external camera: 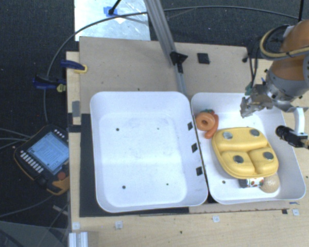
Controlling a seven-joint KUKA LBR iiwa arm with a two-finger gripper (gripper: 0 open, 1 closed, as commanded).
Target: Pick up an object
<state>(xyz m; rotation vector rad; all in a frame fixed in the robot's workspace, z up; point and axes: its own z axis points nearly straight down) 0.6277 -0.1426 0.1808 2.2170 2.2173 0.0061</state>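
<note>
Hovering at the upper right of the frame over the right bin [288, 189], the gripper [249, 106] hangs above a yellow toy [245, 151] and an orange ring [206, 121] lying apart from it.

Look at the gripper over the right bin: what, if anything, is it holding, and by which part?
Nothing. The gripper hangs above bare floor of the right bin, apart from the yellow toy and the orange ring.
</note>
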